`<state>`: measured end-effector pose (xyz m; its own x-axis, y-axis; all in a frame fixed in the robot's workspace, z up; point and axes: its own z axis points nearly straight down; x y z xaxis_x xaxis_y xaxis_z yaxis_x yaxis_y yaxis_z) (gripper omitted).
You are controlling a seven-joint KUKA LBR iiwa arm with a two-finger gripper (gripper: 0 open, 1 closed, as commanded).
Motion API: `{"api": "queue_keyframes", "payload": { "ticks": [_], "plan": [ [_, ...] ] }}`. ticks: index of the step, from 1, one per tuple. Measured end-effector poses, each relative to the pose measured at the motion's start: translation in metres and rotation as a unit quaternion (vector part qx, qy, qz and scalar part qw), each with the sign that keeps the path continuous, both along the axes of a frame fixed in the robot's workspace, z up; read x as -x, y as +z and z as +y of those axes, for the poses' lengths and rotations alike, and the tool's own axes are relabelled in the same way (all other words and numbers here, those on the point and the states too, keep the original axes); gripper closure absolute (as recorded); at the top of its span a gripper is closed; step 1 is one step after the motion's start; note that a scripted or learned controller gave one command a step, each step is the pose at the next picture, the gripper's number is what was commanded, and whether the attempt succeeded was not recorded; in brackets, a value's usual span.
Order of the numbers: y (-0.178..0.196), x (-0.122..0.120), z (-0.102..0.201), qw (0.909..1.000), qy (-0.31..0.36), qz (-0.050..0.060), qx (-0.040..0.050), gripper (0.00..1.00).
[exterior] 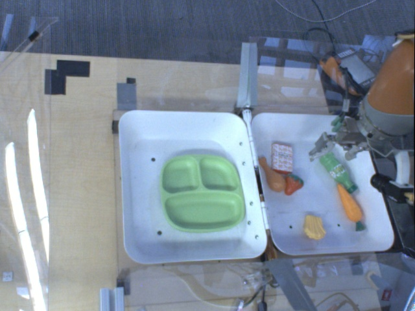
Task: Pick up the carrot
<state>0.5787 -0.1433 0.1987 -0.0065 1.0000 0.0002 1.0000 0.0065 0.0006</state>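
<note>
The setting is a robotics laboratory. A wooden bench (65, 173) carries two white bins (188, 128) fixed by metal brackets (246, 76). Loose cables (311, 5) cross grey carpet (130, 11) at upper frame.

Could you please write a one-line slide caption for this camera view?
Gripper poised over the right bin, above a green bottle and the carrot.

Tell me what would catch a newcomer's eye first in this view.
The green divided plate stands out, alone in the middle of the left bin. In the right bin, small toy foods lie scattered, with the carrot near the right side beside a green bottle. The gripper hangs over that bin's upper right, above the bottle.
</note>
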Motion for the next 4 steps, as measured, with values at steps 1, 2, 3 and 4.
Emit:
{"api": "queue_keyframes", "payload": {
  "ticks": [1,2,3,4],
  "plan": [
    [-0.064,0.017,-0.063,0.9995,-0.031,0.0,0.0003,0.0],
    [-0.11,0.065,-0.055,0.9958,-0.091,-0.006,-0.0013,0.0],
    [-0.101,0.062,-0.056,0.9958,-0.091,-0.008,-0.0013,1.0],
    [-0.026,0.081,-0.015,0.9775,-0.211,0.0,0.0,1.0]
  ]
}}
